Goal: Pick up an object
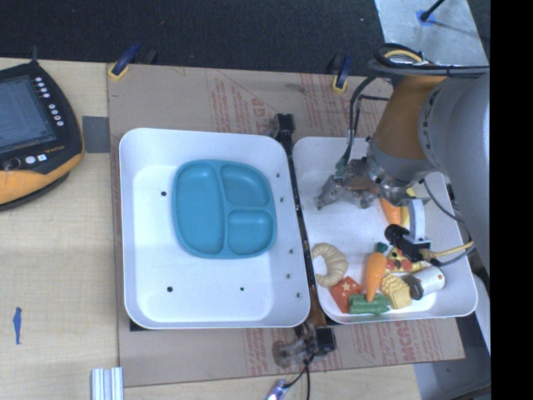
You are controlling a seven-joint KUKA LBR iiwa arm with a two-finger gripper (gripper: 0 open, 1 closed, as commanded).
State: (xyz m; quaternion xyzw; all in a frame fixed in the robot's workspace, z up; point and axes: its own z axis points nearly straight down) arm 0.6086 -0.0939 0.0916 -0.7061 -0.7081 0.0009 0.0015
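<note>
Bench top of pale wood [67, 248] with a brown cardboard sheet [208, 98] under two shallow white bins side by side; dark floor beyond the far edge.

Gripper [337, 188] low over the far half of the right bin [312, 157], fingers spread apart, nothing between them. Fingertips pointing toward the left of frame, over bare white bin floor. Grey arm with orange band [408, 115] entering from the right, above the gripper.

Nearest to the gripper: small orange piece [393, 211] just beside the wrist, partly hidden. Nearer the front of the same bin, a cluster of toy food. Carrot [375, 272] with long axis running roughly near-to-far, slightly tilted, narrow tip toward the front edge. Tan ring-shaped pastry [328, 264] left of the carrot, close to the bin's left wall. Red piece [345, 292] and green piece [368, 307] at the front edge, green one lying left-to-right. White cylinder [426, 282] at the right end of the cluster, on its side. All well apart from the fingers.

Left bin [133, 223]: blue divided plate [223, 207] near its middle, three compartments.

Far left on the bench: orange-and-black control pendant [33, 136]. Blue-and-yellow clamps [123, 61] on the far edge of the cardboard.
</note>
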